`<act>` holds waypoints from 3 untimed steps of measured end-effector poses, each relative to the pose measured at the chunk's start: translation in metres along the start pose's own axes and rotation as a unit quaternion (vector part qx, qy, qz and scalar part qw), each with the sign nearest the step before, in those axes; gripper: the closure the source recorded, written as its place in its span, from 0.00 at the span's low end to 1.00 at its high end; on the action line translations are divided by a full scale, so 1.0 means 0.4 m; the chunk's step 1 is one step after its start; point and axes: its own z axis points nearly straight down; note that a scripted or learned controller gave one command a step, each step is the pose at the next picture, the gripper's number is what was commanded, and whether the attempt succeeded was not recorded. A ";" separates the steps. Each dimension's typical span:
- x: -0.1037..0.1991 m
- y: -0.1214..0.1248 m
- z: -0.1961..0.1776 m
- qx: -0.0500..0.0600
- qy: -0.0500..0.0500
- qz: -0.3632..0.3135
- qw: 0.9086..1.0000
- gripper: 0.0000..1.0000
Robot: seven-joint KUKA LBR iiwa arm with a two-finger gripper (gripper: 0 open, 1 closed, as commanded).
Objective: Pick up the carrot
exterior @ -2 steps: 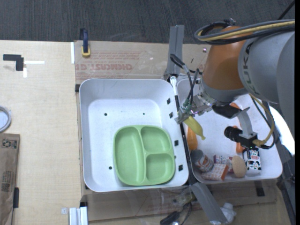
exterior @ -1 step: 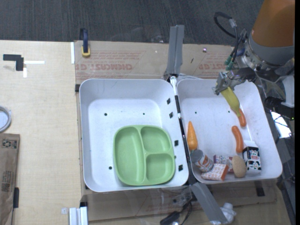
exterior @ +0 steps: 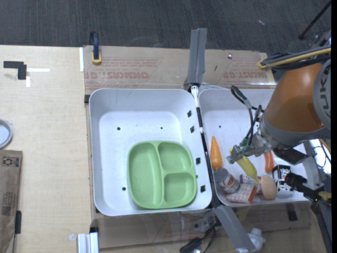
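Two shallow white bins are seen side by side on the bench, the left bin (exterior: 105, 141) in the middle of the frame and the right bin (exterior: 226, 107) toward the right edge. A light green divided plate (exterior: 162, 174) with three compartments is placed in the lower part of the left bin.

The carrot (exterior: 215, 152) is found in the right bin, close to its left wall, lying nearly upright in the frame with its tip toward the top. Nothing is seen touching it apart from the bin floor.

The grey arm with its orange band (exterior: 295, 107) is extended in from the right of the frame, over the right bin. The gripper (exterior: 243, 153) is positioned to the right of the carrot, near it but apart from it, just above a yellow item shaped like a banana (exterior: 247, 167). Whether the tool is spread or pressed together cannot be told, as that part is small and cluttered with cables.

Along the lower edge of the right bin a cluster of things is gathered: a small can (exterior: 228, 181), a red and white packet (exterior: 241, 194), a tan egg-shaped item (exterior: 268, 187) and a short orange-red piece (exterior: 269, 162).

A blue-handled clamp (exterior: 95, 46) is fixed at the upper left of the cardboard behind the bins.
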 end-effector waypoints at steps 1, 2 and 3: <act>-0.002 0.001 -0.020 0.000 0.000 0.001 1.000 1.00; -0.009 -0.018 -0.083 -0.002 -0.002 -0.161 0.987 1.00; 0.131 0.026 -0.036 -0.001 0.000 -0.207 0.978 1.00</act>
